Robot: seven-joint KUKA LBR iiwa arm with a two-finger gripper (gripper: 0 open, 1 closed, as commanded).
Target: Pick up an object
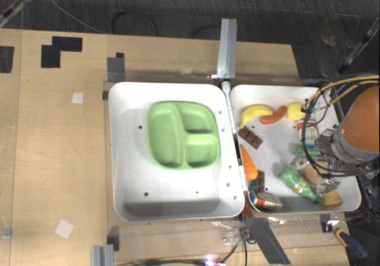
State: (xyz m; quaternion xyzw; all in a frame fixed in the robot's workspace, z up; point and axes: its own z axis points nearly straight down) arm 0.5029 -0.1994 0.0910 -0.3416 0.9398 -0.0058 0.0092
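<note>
The right bin (279,152) holds a heap of toy food: a yellow banana (254,112), a red sausage (274,118), a small yellow piece (295,110), a brown chocolate bar (250,138), an orange carrot (250,167), a green bottle (298,183), a dark tube with a red end (267,202) and a tan piece (331,199). The arm's orange band (362,122) and cabled wrist hang over that bin's right side. My gripper (313,167) points down just above and right of the green bottle, largely hidden by the wrist and cables.
The left bin (127,158) holds a green divided plate (183,135) in its middle. A metal post (227,48) stands behind the ridge between the bins. Bare wooden bench lies to the left.
</note>
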